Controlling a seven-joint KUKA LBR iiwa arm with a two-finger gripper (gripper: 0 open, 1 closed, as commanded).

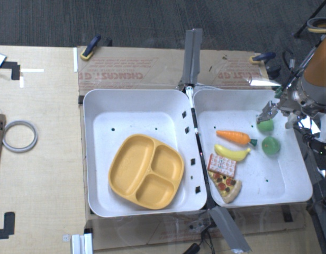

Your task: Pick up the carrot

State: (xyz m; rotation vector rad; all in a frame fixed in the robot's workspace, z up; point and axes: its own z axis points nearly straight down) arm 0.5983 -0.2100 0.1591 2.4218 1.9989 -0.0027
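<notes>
A: Setting? Lab, robotics test cell.

B: Evidence?

A: Two white bins (94, 157) clamped side by side on a plywood tabletop (41, 194), cardboard sheet (136, 70) under them held with blue clamps (90, 46), tape roll (18, 135) lying loose, dark carpet floor (126, 9).

B: Not a kitchen?

A: No, toy food (226, 168) and a plastic divided plate (147, 171).

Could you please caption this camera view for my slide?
Pincer hovers over the right bin, above-right of the carrot lying by a banana.
</notes>
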